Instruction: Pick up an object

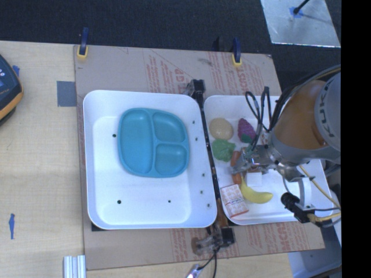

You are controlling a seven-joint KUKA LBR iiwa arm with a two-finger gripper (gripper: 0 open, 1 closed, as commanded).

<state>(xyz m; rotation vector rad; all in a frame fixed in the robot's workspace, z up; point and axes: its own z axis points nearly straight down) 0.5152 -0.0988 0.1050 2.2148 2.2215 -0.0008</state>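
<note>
White and shallow, the right plastic bin (301, 213) held the candidates: a beige rounded toy (221, 128), a purple lumpy toy (246, 130), a green leafy toy (222, 149), an orange carrot-like piece (235, 157), a yellow banana (256, 195) and a small printed card (233, 200). The claw (250, 161) hung low just beside the orange piece and green toy; whether it was spread or pinching, I could not tell. Crowding could make it nudge neighbours or close on nothing. The left bin (93, 155) on the worktop (40, 172) held a blue divided plate (154, 142).
</note>
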